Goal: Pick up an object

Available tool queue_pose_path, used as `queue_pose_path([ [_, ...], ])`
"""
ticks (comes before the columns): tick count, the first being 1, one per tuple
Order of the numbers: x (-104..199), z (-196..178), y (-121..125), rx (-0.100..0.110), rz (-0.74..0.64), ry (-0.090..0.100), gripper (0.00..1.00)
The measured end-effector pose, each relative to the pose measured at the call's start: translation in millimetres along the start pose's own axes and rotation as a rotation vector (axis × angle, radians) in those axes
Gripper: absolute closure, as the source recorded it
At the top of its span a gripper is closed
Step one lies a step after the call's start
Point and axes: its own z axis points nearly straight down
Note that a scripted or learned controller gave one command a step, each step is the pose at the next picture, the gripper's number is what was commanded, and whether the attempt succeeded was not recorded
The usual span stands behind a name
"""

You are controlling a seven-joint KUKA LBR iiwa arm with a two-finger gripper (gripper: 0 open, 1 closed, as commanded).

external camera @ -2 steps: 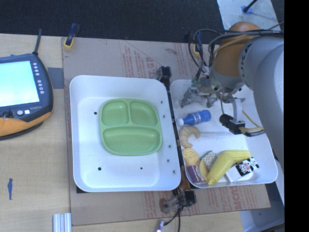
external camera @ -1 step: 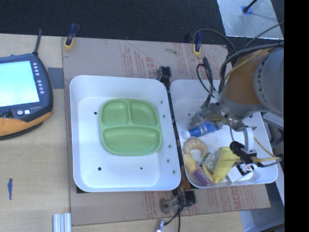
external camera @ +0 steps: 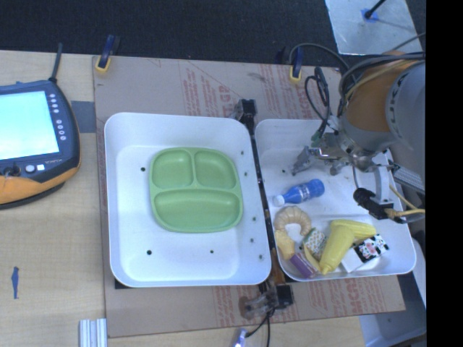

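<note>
My gripper (external camera: pixel 317 166) hangs over the back part of the right bin (external camera: pixel 269 139), with its fingers spread and nothing between them. Just in front of it lies a small blue bottle (external camera: pixel 302 191) with a white cap, on its side. Nearer the front of that bin a tan ring-shaped pastry toy (external camera: pixel 291 219), a yellow folded object (external camera: pixel 340 241), a purple piece (external camera: pixel 302 264) and a black-and-white block (external camera: pixel 370 249) are piled together. The grey arm with its orange band (external camera: pixel 376 100) comes in from the right.
The left bin (external camera: pixel 123 194) holds a green divided plate (external camera: pixel 194 190). A control tablet (external camera: pixel 32 139) lies on the bench at the far left. Clamps (external camera: pixel 105 55) hold the cardboard sheet at its back edge. Cables loop beside the wrist.
</note>
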Motion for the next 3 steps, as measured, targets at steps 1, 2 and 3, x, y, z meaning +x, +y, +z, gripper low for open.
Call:
queue_pose_path([
  [1, -74.7, -61.3, 35.6, -0.002, 0.001, -0.001, 0.00],
  [2, -23.0, -104.8, -48.0, 0.001, -0.001, 0.000, 0.00],
  [3, 32.6, -152.0, -143.6, 0.001, -0.003, 0.000, 0.00],
])
